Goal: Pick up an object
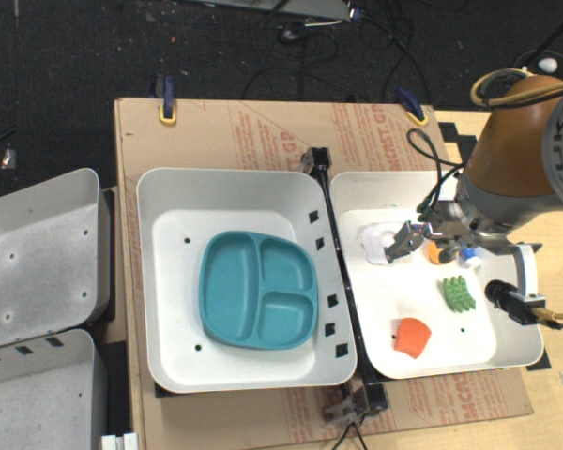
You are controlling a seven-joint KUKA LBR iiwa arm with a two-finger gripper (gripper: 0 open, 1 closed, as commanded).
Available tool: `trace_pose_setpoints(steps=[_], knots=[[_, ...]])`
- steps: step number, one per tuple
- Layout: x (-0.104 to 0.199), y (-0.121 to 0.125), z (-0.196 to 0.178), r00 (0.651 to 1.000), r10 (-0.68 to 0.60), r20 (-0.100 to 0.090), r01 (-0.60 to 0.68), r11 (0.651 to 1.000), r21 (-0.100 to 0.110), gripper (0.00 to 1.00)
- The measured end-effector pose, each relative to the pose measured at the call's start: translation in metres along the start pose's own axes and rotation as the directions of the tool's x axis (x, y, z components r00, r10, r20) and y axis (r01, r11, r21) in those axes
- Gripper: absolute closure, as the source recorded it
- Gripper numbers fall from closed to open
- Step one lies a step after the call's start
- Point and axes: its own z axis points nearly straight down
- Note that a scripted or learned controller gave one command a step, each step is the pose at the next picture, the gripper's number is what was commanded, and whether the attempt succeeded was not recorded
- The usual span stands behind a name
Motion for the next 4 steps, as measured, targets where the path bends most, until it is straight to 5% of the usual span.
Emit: trace_pose_setpoints(steps=[1,3,4], knots=[[0.000,0.003,-0.007,1.000,-0.002,0.002,0.002,1.000,-0.014,0.00],[0.004,0.002,0.110,1.000,0.000,0.001,0.000,1.000,-0.010,0.00],[0.004,0.003,0.097,1.000,0.001,0.002,-0.001,1.000,-0.014,1.00]])
